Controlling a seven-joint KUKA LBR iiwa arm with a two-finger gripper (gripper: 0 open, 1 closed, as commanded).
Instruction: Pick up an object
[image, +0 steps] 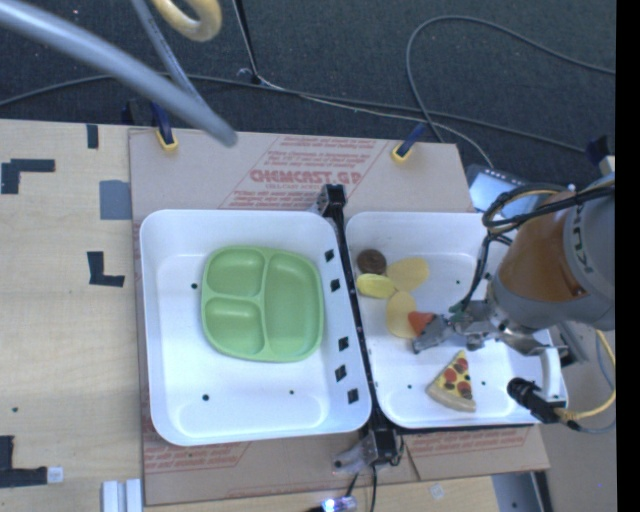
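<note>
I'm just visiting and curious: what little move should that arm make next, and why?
Probably ease straight down a little. The gripper hovers in the right bin, right at a small red piece beside the yellow pieces, with nothing visibly gripped.

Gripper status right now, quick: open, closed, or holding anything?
Gripper: cannot be told; it sits low in the right bin, beside a small red piece.

Green tray (264, 304): in left bin (165, 330).
Cardboard sheet (300, 165): beneath both bins.
Black cables (440, 60): at 12 o'clock.
</note>
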